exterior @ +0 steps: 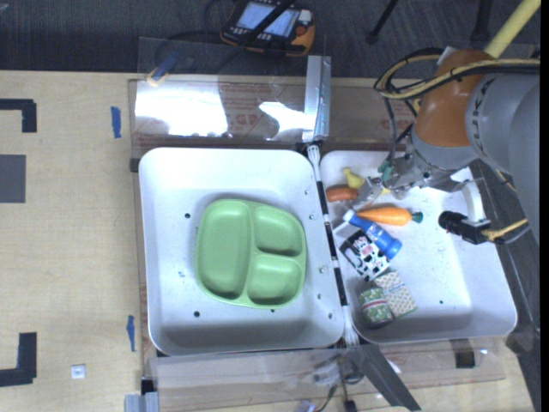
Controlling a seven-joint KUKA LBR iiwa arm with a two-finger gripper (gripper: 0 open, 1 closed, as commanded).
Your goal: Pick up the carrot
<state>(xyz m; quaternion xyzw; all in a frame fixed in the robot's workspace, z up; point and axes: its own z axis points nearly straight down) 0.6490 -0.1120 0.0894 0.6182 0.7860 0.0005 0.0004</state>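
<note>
Both white bins (pixel 171 316) look like smooth, faintly glossy plastic; the green divided plate (pixel 250 252) in the left one is matt plastic. The carrot (pixel 388 216) has a smooth, slightly shiny orange skin. The bench (pixel 69 256) shows pale matt wood

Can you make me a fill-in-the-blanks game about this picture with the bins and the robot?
1. The light green divided plastic plate lies in the ____ white bin.
2. The orange carrot lies in the ____ white bin.
3. The plate has ____ compartments.
4. The grey robot arm has a band coloured ____.

Missing words: left; right; three; orange
</note>
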